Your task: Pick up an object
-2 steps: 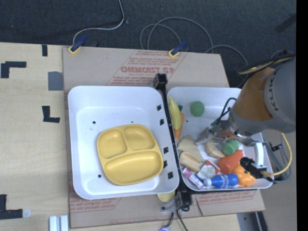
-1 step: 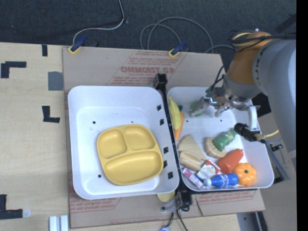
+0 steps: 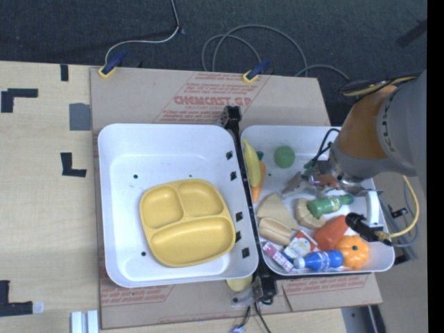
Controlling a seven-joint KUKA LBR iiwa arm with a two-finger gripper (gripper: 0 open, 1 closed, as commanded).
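Clutter fills the right bin (image 3: 267, 139). Near its centre lies a green bottle (image 3: 329, 204), tilted, with a tan bread-like piece (image 3: 306, 216) touching it at seven o'clock and a pale wedge (image 3: 276, 206) further toward nine. From the bottle, a red pepper-shaped toy (image 3: 331, 232) sits at six o'clock, an orange fruit (image 3: 356, 250) at five, and a blue bottle (image 3: 320, 260) lies flat along the bin's near wall beside a small red-and-white packet (image 3: 296, 244). A green ball (image 3: 284, 157) rests apart from the pile at eleven o'clock, and a banana (image 3: 251, 162) lies along the bin's left wall at ten.

The gripper (image 3: 313, 180) hangs just above the green bottle at about eleven o'clock from it, the grey arm with its orange band (image 3: 361, 127) reaching in from three o'clock. Whether the fingers are spread or closed cannot be told, and nothing is visibly caught between them.

Across the divider at nine o'clock, the left bin (image 3: 118, 144) holds a yellow compartment plate (image 3: 186, 220).
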